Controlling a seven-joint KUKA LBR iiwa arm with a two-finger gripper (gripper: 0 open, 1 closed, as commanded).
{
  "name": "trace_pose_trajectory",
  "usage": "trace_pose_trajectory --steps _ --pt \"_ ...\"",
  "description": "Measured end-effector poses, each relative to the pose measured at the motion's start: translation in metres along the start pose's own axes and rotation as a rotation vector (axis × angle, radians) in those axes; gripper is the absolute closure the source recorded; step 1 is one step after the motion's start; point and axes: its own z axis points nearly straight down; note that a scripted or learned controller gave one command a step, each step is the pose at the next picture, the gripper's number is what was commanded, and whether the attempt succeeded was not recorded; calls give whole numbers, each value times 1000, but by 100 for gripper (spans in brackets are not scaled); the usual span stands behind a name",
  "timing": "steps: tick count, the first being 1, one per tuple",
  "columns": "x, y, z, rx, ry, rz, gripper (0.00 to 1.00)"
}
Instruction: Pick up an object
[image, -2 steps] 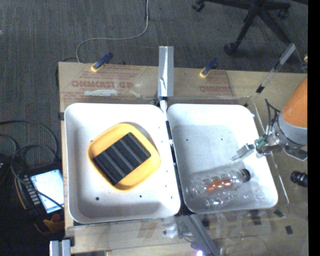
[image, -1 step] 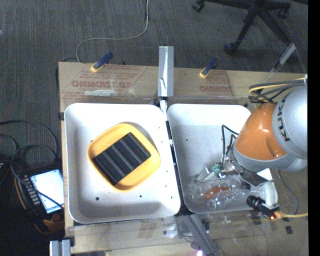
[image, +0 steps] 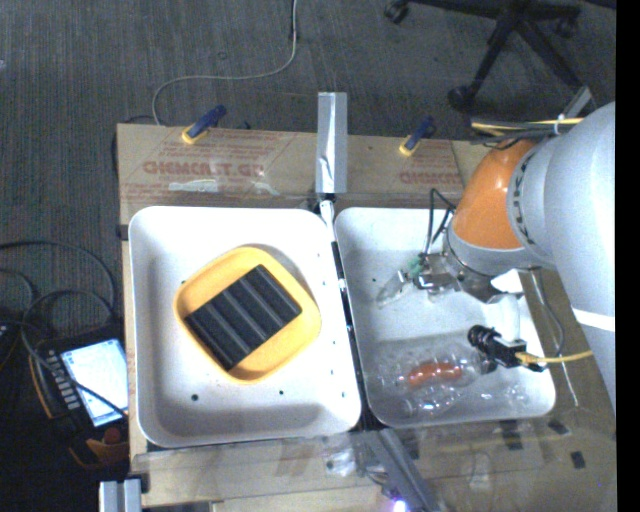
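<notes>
Fingers low in right bin, spread unclear, clear bag with orange object just below them, apart

Two white bins: one yellow tray with a black ribbed insert at nine o'clock, one orange-and-clear object at four o'clock.

Your bench sits on dark grey carpet, with office clutter around its edges.

You see the dark grey ribbed carpet floor on the top and left, a thin pale cable looping across it. The black wheeled base of an office chair stands at top right. A brown cardboard sheet with red lettering covers the bench top, held by two blue-and-yellow clamps. At lower left lies a small lit screen device among black cables.
</notes>
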Motion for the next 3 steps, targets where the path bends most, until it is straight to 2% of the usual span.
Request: trace_pose_trajectory --steps 1,2,3 --pt "-29 -22 -55 17 4 31 0" --pt "-59 -93 -63 18 5 -41 0" --pt "-2 -96 -2 0 -2 -33 0"
